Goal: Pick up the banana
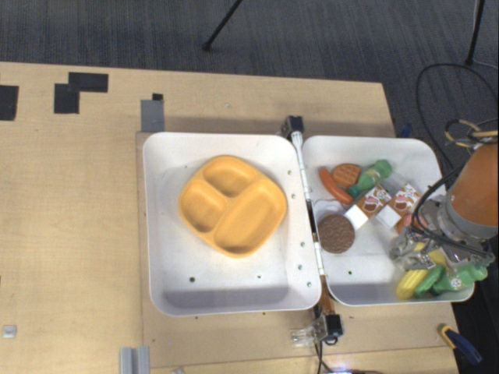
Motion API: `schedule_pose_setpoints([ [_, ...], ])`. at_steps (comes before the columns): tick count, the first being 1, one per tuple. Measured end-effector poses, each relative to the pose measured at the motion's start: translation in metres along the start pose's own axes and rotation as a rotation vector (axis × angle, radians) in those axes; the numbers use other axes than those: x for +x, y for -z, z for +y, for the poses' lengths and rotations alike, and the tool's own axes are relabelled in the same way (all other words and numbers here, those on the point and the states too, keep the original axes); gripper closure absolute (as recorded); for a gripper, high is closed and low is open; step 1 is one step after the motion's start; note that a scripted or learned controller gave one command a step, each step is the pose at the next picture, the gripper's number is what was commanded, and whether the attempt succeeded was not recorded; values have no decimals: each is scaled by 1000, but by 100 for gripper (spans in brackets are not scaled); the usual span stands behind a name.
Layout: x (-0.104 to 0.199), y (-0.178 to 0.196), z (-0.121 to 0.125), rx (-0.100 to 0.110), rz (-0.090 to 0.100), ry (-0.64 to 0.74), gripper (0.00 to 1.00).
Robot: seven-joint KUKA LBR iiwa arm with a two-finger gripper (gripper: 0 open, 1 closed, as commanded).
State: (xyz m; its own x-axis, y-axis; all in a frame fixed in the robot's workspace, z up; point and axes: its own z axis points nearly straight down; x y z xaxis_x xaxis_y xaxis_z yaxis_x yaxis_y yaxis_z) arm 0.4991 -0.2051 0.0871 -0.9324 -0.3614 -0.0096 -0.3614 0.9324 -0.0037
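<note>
In the camera view we look down on a wooden surface (78,232) carrying two shallow white bins side by side. The left bin (168,287) holds a yellow-orange divided plate (232,205) with three compartments, lying near the bin's middle. The right bin (351,283) holds a scatter of toy foods: at its far side an orange carrot (334,186) touching a reddish-brown sausage-like piece (347,173), with a green bottle (369,176) just to their right; two small printed cartons (390,201) lie near the middle, and a round brown cookie (337,233) sits toward the left wall. The arm, with its orange band (477,187), reaches in from the right and hangs over the near right corner of this bin. We see the gripper (417,248) low over the clutter there, but whether its fingers are spread or closed we cannot tell. The banana (411,281), yellow, lies in that near right corner, just beside a green toy (448,280) and just near of the gripper; we cannot tell whether it is touched.
</note>
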Motion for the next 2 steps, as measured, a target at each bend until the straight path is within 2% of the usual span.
schedule_pose_setpoints([
  [1,-23,45,45,-1,3,-263,100],
  [2,-25,56,45,1,-3,-263,100],
])
